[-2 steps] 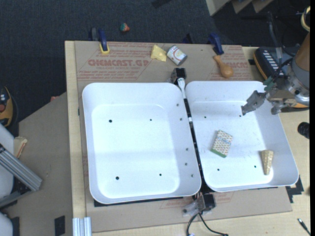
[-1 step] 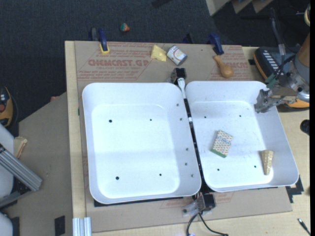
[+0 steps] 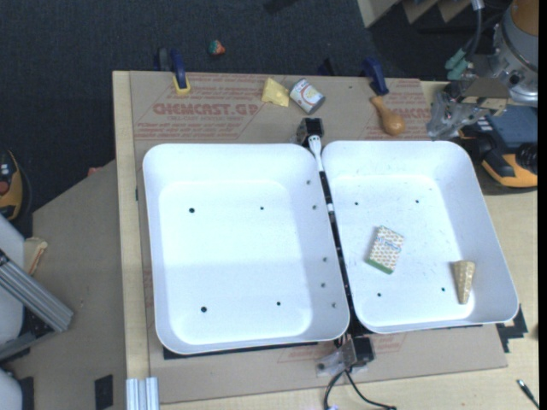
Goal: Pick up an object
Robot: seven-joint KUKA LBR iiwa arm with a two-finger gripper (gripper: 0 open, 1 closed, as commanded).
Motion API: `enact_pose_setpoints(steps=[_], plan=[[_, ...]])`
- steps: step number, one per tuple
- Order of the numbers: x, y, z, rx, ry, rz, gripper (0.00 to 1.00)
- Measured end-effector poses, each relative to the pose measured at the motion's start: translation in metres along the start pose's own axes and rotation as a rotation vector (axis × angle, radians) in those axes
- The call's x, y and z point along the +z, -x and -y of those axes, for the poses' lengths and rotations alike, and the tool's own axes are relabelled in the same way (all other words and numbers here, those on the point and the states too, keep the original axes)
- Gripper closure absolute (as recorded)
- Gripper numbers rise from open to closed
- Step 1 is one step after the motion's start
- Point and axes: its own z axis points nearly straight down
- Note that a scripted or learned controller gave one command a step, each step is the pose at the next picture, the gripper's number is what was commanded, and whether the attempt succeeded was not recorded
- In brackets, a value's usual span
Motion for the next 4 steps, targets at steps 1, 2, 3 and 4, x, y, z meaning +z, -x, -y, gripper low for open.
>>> enact_pose_setpoints(steps=[1, 2, 3, 4], plan=[[0.101, -0.078, -0.028, 0.0, -0.022, -0.003, 1.0], [0.006, -0.121, -0.035, 0.003, -0.003, -0.002, 1.0], [0.095, -0.169, -0.02, 0.005, -0.021, -0.001, 1.0], [0.125, -0.29, -0.046, 0.001, -0.009, -0.004, 1.0]])
